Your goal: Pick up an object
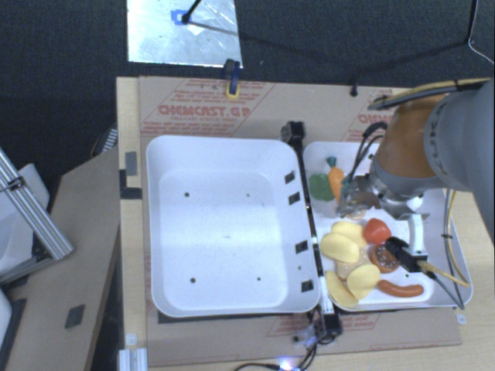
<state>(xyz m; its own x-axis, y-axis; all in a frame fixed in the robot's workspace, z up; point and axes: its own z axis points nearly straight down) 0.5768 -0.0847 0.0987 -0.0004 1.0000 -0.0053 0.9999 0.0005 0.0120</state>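
The right bin point(433, 300) holds a pile of toy food: a green piece point(320, 185), an orange carrot point(336, 181), a red tomato point(377, 229), several yellow pieces point(340, 246), a brown round piece point(384, 258) and a red sausage point(400, 289). My gripper point(356, 199) reaches down into this bin, just right of the carrot and green piece and above the yellow pieces. The wrist hides its fingertips.
The left bin point(224, 222) lies next to the right one, with a black divider point(305, 207) between them. Cables point(448, 253) run along the right bin's right side. A shiny metal sheet point(183, 20) lies beyond the bench at the top.
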